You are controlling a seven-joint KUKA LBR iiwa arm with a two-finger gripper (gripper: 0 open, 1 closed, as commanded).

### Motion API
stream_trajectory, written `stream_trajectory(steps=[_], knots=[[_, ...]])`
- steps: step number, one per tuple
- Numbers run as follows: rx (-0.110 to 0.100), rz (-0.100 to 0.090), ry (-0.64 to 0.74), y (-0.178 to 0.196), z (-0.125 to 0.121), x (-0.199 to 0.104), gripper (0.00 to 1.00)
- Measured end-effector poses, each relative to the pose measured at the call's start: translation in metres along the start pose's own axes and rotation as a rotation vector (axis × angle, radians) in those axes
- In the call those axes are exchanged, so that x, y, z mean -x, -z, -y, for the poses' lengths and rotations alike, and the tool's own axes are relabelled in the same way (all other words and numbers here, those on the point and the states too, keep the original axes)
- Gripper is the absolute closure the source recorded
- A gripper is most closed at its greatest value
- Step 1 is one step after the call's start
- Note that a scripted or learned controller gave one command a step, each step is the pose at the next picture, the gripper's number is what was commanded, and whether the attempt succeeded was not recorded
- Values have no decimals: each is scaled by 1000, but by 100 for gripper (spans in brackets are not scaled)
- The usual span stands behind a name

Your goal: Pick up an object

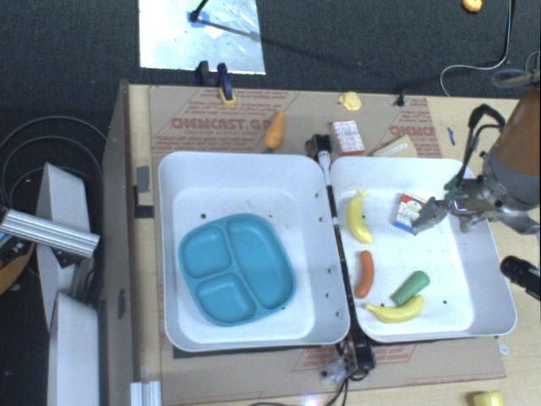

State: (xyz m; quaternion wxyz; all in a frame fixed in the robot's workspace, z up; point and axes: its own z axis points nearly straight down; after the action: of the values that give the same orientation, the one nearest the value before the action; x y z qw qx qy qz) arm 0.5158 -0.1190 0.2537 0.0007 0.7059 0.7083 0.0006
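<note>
The right bin [461,269] holds a yellow banana [359,216], a small white, red and blue box [407,211], an orange-red sausage [364,274], a green cylinder [410,288] and a second banana [396,311]. My gripper [432,214] reaches in from the right. It is low over the bin's upper right part, its tip right beside the small box's right edge. Whether it touches the box is unclear.
The left bin [194,184] holds a blue divided plate [237,269]. On the cardboard behind the bins lie an orange carrot [274,130], a small carton [347,137] and a yellow piece [350,101]. A black hinge bar [334,227] runs between the bins.
</note>
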Motion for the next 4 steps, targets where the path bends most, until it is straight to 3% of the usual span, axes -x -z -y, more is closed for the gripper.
stream_trajectory(steps=[1, 2, 3, 4], knots=[[0, -1, 3, -98, -35, -32, 0], [-6, -1, -2, -167, -36, -37, 0], [0, 0, -1, -153, -37, -36, 100], [0, 0, -1, -153, -37, -36, 0]])
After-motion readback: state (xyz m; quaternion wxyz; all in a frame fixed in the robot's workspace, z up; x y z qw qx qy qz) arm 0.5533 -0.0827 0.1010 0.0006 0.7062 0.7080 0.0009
